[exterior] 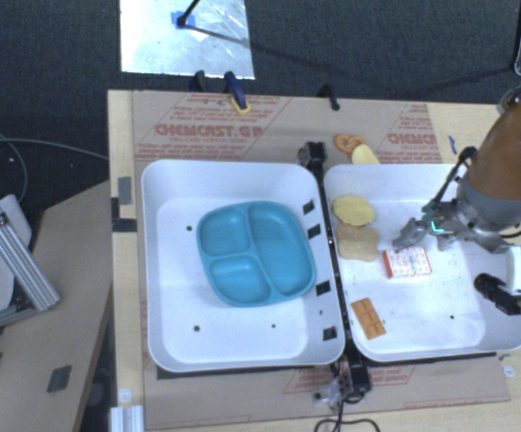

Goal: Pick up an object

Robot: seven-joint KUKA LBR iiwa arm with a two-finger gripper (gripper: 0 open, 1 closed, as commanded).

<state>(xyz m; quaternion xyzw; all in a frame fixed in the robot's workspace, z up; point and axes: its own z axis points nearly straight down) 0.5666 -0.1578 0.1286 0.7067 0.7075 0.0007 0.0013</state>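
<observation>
Camera view shows the tool [410,233] low in the right bin [476,331], its tip just beside the red-and-white card [408,263]; whether it is spread or pressed together cannot be told. That card lies flat between the tan sponge-like block [358,242] on its left and the arm. It looks thin, light and stiff, hard to pinch flat, so an edge grasp seems best. The softer block would likely give under pressure and grip more easily across its width.
</observation>
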